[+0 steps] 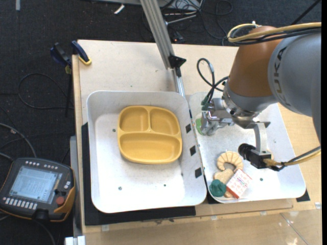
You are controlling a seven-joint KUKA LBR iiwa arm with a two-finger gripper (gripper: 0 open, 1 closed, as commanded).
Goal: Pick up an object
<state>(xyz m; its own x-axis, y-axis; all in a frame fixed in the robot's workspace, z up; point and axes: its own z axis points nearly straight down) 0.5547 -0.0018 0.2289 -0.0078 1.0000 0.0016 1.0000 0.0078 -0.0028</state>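
In the right bin [286, 182] three small objects lie near the front rim: a tan croissant-shaped toy [230, 161], a dark green lump [218, 188] and a red and white box [238, 183]. My gripper [207, 125] hangs over the back left part of that bin, close to the wall shared with the left bin. It stands well behind the three objects and apart from them. The grey and orange arm [265, 70] hides the bin floor behind it.
The left bin [102, 188] holds a yellow divided plate [149, 135]. A slanted metal pole [159, 27] rises behind the bins. A black camera mount [255, 156] sticks out beside the croissant toy. A teach pendant [33, 188] lies on the floor at the left.
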